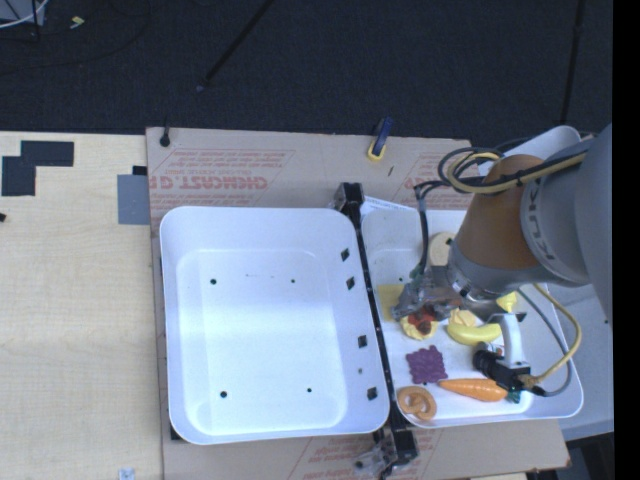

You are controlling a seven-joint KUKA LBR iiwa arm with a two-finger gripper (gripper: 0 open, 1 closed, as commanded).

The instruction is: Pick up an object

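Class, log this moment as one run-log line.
gripper: low in right bin | below it: yellow toy | nearby: banana, carrot, pretzel

Light wood desk (pixel 70 308) is carrying a cardboard sheet (pixel 250 168) w/ red print. 2 shallow white bins are sitting on the cardboard side by side, touching: left bin (pixel 185 230), right bin (pixel 562 400). Black patches (pixel 35 163) & a grey patch (pixel 131 198) are lying on desk's left part.

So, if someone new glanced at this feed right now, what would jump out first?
The grey arm with its orange band, reaching in from the right over the right bin. Below it lies a bright clutter: a banana, a purple piece, a carrot and a pretzel. The big left bin catches the eye too.
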